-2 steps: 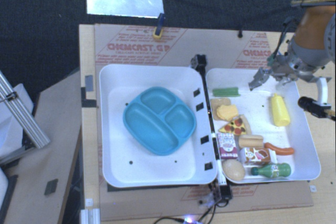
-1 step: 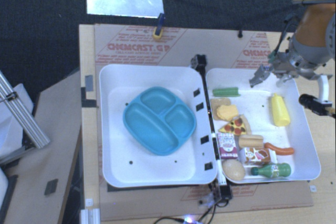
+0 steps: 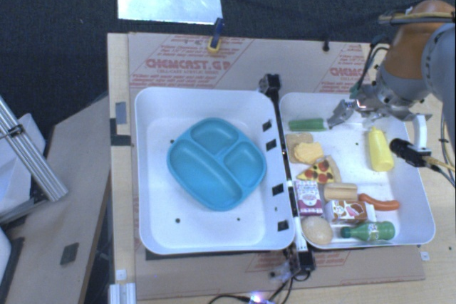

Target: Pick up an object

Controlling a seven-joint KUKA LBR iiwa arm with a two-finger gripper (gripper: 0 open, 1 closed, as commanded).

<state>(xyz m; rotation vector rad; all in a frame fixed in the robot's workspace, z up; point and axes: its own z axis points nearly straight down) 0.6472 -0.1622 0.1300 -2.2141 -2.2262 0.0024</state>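
Observation:
My gripper (image 3: 345,113) hangs over the back of the right bin (image 3: 425,213), just right of a green stick-shaped toy (image 3: 308,124) that lies by the back wall. A yellow mustard bottle (image 3: 379,149) lies a little to the gripper's front right. Nothing shows between the gripper and the bin floor. Toward the front lie a pizza slice (image 3: 318,171), a yellow wafer-like piece (image 3: 308,151), a hot dog bun (image 3: 340,191), an orange sausage (image 3: 378,202), a green bottle (image 3: 368,231) and a pale egg-like toy (image 3: 317,230).
The left bin (image 3: 153,224) holds a blue divided plate (image 3: 216,163). A pink box (image 3: 307,196) and a small carton (image 3: 348,211) sit among the front toys in the right bin. The bare white floor of the right bin lies between the gripper and the bottle.

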